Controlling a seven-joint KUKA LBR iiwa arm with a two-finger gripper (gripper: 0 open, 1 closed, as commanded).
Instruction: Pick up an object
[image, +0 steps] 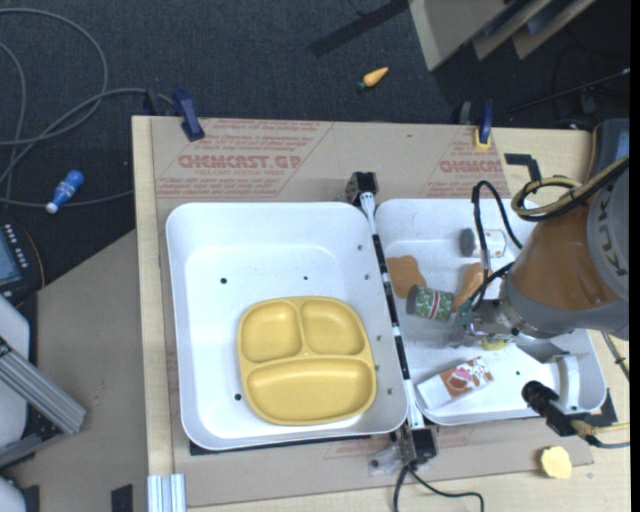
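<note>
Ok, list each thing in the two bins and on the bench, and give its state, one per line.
yellow divided plate: flat in the left bin, right way up, compartments bare.
green can: on its side in the right bin, next to the gripper.
brown piece: lying flat, beside the can.
red-and-white packet: lying flat near the front wall.
small grey block: resting near the back, apart.
yellow lump: on the bench, outside the bins.

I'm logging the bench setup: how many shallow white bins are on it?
2. The left shallow white bin holds a yellow divided plastic plate. The right shallow white bin holds small items, with the grey and orange arm reaching over it and covering part of it.
</note>
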